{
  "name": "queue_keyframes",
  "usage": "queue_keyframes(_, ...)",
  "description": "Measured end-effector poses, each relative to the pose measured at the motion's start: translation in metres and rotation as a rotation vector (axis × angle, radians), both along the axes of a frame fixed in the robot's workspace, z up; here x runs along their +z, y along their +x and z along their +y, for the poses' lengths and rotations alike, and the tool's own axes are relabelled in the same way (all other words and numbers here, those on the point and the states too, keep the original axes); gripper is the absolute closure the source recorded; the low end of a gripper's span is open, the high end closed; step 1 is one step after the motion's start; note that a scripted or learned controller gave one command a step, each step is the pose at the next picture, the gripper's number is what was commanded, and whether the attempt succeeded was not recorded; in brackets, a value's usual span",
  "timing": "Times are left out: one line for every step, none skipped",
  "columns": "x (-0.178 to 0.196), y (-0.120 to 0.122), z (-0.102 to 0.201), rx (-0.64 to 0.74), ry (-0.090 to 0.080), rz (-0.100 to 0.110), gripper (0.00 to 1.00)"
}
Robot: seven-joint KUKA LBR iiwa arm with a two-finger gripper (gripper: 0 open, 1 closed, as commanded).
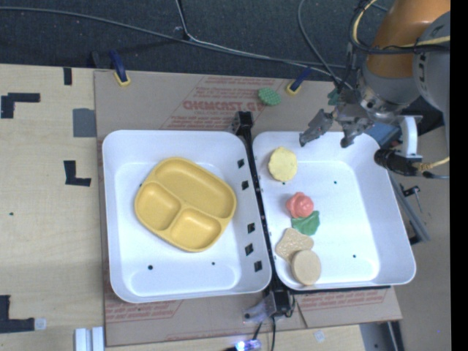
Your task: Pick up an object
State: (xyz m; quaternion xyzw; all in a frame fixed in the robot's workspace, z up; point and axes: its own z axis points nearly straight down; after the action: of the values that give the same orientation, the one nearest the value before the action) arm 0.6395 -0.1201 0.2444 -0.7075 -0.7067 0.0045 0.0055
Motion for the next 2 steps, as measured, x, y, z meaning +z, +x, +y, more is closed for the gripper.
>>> queue_keyframes(0.008, 0.002, 0.000, 0.003, -0.002, -0.013, 0.00)
queue_keyframes(-0.042, 0.002, -0.009, 0.001, -0.003, -0.008, 0.00)
